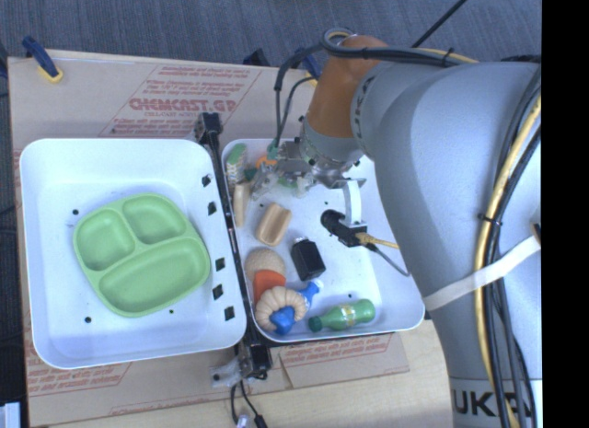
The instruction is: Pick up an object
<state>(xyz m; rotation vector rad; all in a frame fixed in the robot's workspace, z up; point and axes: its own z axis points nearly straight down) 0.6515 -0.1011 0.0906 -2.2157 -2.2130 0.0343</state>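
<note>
Grey carpet surrounds the counter (184, 95), which is covered with printed cardboard and carries two shallow white bins side by side. One bin (46, 260) holds a green divided plate (140, 253); the other bin (391, 302) holds the clutter of small items.

The gripper (293, 170) is low over the far end of the cluttered bin, close above a small jumble of pieces by the divider. Whether it is open or closed, or has anything in it, I cannot tell from this angle, because the wrist hides it.

Any item would serve for the task. Nearest the gripper is a tan block (272, 224), lying tilted just beside a pale stick (240, 203). It looks light and rigid (probably a toy food piece), and a pinch across its short width should hold well. A black box (307, 259) sits near the bin's middle, stiff and flat-sided, also an easy grasp. At the near end a green bottle (344, 316) lies on its side; it is round, probably slick and likely to roll, so it is best taken across the body. A croissant-shaped toy (279, 304) sits next to it, touching an orange piece (268, 282).
</note>
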